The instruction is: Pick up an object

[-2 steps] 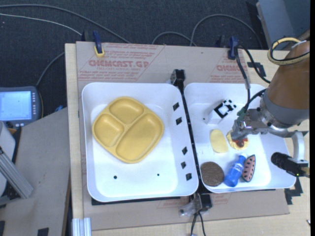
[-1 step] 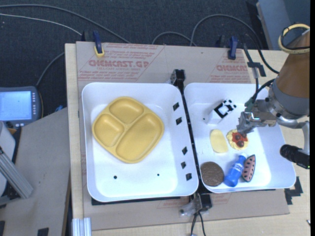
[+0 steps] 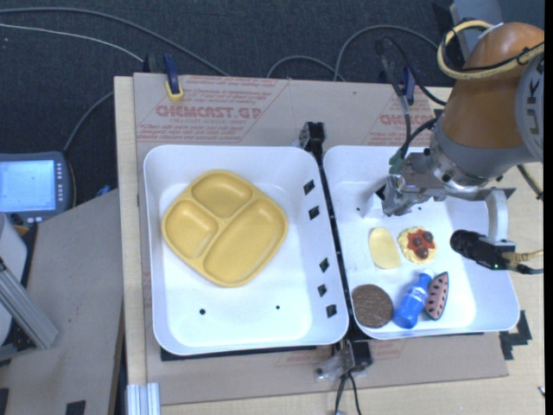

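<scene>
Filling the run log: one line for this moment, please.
gripper: over right bin, upper part | holding: nothing seen | yellow piece, blue bottle: lying in bin | yellow tray: left bin

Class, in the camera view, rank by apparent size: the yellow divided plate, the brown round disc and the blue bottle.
1. yellow divided plate, by far
2. brown round disc
3. blue bottle, close to the disc, so that ranking is unsure

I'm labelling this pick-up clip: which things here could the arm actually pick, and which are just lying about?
Could be picked, in the right white bin:
pale yellow oval piece
small round pizza-like toy
brown round cookie-like disc
blue plastic bottle
watermelon-slice toy
The gripper is above these.

Just lying about:
yellow divided plastic tray in the left white bin
blue clamp
handheld screen
</scene>
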You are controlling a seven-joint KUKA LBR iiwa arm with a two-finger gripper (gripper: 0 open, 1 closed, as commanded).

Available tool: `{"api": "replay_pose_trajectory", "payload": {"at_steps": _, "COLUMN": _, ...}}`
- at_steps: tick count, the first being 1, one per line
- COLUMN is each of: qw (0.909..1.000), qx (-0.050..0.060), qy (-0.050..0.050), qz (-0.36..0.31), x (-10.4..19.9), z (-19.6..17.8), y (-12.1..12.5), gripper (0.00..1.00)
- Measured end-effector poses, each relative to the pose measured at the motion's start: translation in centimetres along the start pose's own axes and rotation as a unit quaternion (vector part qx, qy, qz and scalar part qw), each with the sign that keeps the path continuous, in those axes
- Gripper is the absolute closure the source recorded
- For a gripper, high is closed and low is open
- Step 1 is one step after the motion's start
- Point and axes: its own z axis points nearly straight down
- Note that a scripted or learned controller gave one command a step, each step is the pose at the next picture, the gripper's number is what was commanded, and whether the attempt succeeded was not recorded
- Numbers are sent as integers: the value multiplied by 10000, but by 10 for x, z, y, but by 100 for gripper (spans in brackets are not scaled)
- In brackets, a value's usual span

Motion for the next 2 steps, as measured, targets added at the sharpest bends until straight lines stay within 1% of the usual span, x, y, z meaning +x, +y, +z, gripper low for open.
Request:
{"api": "replay_pose_trajectory", "payload": {"at_steps": 1, "qw": 10000, "qx": -4, "qy": 4, "qz": -7, "x": 53, "z": -4, "y": 28, "gripper": 100}}
{"api": "replay_pose_trajectory", "payload": {"at_steps": 2, "qw": 10000, "qx": -2, "qy": 2, "qz": 2, "x": 92, "z": -3, "y": 59, "gripper": 100}}
